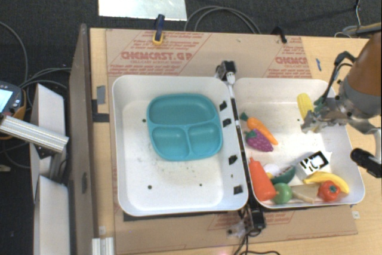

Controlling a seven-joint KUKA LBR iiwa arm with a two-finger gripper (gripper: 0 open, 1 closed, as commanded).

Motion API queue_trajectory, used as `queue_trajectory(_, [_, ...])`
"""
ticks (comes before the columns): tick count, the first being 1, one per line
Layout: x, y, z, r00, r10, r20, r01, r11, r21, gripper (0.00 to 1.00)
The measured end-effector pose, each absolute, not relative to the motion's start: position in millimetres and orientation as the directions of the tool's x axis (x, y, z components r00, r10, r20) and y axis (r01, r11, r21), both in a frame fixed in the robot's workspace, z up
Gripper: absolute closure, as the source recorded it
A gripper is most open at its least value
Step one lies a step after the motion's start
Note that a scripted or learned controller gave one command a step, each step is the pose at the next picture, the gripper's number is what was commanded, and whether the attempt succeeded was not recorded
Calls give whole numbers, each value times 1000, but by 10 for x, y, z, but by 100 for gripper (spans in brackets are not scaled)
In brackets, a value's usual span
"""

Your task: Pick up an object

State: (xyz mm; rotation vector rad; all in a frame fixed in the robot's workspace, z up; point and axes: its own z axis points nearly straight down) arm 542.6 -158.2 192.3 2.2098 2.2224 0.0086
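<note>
The arm (364, 83) enters at the right edge of the frame, and its gripper (314, 118) hangs over the upper right part of the right bin (280, 88). Nothing shows between its fingers; whether they are apart or together I cannot tell, as the tips are small and dark against the bin floor. Just left of the gripper, near the bin's top wall, lies a yellow corn (305, 106). At the bin's left side lie a carrot (261, 129) and, touching it below, purple grapes (259, 140). Along the bottom wall sit a larger orange carrot (260, 180), a green fruit (282, 193), a dark green piece (286, 175), a banana (326, 178), a tomato (329, 190) and a black-and-white tag (314, 161). In the left bin (131, 128), left of centre frame, rests a teal tray (184, 126).
</note>
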Motion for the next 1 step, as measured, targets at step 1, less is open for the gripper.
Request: queue_trajectory(1, [5742, -611, 2055, -15, 1000, 3, 1000, 15, 5, 100])
